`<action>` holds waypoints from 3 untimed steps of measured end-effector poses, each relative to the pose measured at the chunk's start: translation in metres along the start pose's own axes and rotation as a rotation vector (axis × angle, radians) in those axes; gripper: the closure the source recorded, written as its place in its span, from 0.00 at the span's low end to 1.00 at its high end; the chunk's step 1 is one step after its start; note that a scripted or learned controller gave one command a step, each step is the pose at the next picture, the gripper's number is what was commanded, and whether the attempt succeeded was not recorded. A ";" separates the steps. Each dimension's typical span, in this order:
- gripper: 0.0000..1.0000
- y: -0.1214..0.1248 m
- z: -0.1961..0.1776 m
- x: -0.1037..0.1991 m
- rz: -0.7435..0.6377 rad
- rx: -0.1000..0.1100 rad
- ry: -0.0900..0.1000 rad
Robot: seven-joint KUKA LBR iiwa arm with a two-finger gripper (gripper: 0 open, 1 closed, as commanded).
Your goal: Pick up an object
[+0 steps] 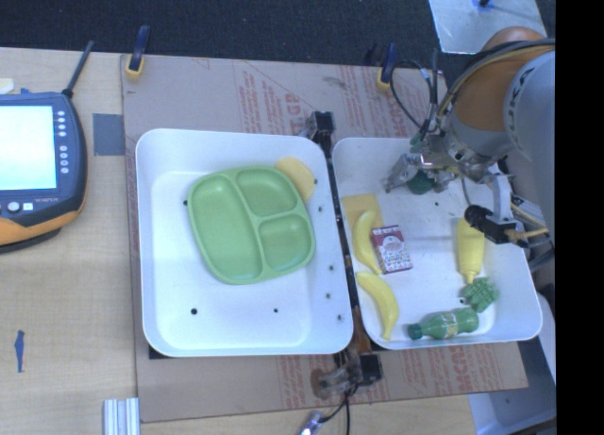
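Observation:
My gripper (pixel 415 176) hangs over the far part of the right bin (pixel 429 155), with bare bin floor under it. In that bin lie a small red box (pixel 391 248), a yellow banana (pixel 380 301), a second yellow piece (pixel 361 225), a yellow bottle (pixel 470 244), a green bottle (pixel 444 324) on its side and a green leafy toy (pixel 479 293). The red box is a little to the gripper's near left. Nothing shows in the gripper.
The left bin (pixel 170 263) holds a green divided plate (pixel 253 224) with a yellow object (pixel 297 176) at its far right corner. A tablet-like pendant (pixel 33 164) lies on the bench at the far left. A ridge (pixel 332 225) separates the bins.

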State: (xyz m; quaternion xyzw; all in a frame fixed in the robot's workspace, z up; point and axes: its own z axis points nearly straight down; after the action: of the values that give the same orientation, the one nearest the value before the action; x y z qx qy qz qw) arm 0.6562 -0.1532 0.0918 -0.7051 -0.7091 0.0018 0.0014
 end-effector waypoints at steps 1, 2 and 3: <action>0.00 0.000 -0.078 -0.060 0.003 -0.004 0.000; 0.00 -0.001 0.001 -0.052 -0.001 0.000 0.000; 1.00 0.000 -0.011 -0.052 -0.003 0.000 -0.001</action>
State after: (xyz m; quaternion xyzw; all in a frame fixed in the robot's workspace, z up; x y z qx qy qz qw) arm 0.6565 -0.2056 0.1026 -0.7040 -0.7102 0.0021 0.0009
